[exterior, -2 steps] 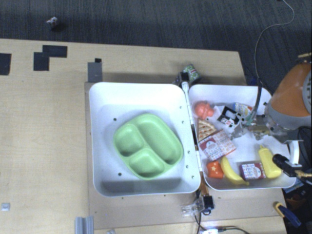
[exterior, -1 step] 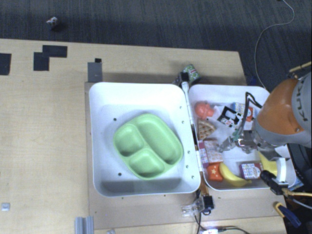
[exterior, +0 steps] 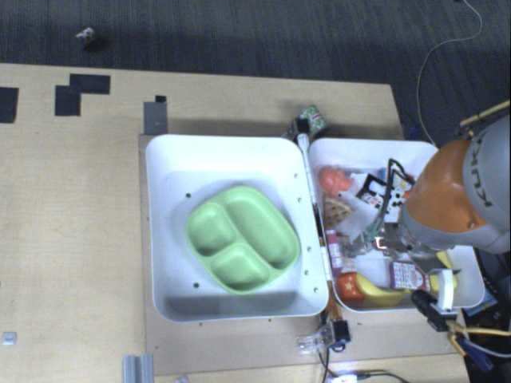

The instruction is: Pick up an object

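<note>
a: why is the grey arm with the orange band [exterior: 447, 194] hanging over the right shallow white bin [exterior: 415, 148]?

b: that bin holds the clutter to pick from; the left white bin [exterior: 160, 238] holds a pale green divided plastic plate [exterior: 242, 236].

a: and the gripper [exterior: 382, 242]?

b: low among the items, but i cannot tell how it's set or whether it has hold of anything.

a: likeliest target?

b: my guess, the yellow banana [exterior: 382, 294] at the near edge, long axis running left to right, beside a red round fruit [exterior: 348, 286].
</note>
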You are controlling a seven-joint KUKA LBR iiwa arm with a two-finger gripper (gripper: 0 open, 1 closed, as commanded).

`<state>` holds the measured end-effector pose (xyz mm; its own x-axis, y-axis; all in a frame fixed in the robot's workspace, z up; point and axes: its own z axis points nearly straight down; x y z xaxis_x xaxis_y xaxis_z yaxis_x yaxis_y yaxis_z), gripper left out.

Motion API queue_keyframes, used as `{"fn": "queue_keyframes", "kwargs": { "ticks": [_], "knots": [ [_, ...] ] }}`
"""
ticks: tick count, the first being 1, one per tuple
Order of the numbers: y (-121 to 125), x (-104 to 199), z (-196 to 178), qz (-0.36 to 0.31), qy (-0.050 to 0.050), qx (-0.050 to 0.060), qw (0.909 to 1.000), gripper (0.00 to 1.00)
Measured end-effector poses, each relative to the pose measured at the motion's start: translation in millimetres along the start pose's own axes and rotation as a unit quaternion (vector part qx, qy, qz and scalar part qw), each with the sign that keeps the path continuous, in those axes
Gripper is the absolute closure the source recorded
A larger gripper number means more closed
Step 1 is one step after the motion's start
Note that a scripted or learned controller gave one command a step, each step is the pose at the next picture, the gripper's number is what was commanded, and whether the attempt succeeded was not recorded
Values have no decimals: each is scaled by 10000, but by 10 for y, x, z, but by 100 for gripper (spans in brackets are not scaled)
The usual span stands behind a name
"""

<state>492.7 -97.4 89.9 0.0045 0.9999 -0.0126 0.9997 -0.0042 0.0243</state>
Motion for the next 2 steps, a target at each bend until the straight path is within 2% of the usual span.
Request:
{"fn": "queue_keyframes", "kwargs": {
  "ticks": [1,2],
  "knots": [
    [-4,46,-2,20,-38,-12,10000,0],
    [-3,8,0,-1,1,1,10000,0]
  ]
}}
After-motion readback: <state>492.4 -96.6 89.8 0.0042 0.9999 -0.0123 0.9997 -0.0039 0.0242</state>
